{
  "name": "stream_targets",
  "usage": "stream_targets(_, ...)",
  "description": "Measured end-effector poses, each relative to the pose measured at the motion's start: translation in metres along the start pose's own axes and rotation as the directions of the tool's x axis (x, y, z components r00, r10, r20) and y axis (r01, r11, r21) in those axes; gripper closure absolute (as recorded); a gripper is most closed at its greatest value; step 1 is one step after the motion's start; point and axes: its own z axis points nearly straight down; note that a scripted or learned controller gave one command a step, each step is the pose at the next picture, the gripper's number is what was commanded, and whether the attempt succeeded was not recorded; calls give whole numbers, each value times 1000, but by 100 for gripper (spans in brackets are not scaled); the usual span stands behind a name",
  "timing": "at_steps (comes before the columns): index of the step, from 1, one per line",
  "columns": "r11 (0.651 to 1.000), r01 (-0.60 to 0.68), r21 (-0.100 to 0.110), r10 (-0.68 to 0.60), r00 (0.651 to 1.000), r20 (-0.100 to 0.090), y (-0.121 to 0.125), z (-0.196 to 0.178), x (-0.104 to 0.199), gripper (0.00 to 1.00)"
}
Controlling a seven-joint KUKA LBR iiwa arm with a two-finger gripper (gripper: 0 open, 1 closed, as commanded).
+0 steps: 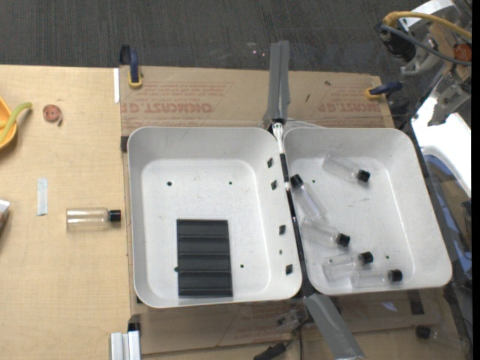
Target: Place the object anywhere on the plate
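A black ribbed plate (203, 259) lies flat in the front middle of the left bin (135, 201). Several clear vials with black caps lie in the right bin (424, 201): one at the back (346, 169), one by the left wall (306, 195), one in the middle (326, 235), and two near the front (349, 262) (375, 277). My gripper (444, 100) hangs at the far upper right, beyond the right bin's back corner, well away from the vials and the plate. Cables and arm parts crowd it.
One more vial (91, 217) lies on the bench left of the bins. A yellow item (7, 122) and a small red disc (51, 113) sit at the far left. Blue clamps (129, 66) (381, 90) hold the cardboard behind the bins.
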Motion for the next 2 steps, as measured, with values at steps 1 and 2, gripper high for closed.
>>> stream_targets(1,999,-47,1,47,999,2,139,1,14,0)
stream_targets(2,994,107,1,-107,994,1,131,0,-71,0)
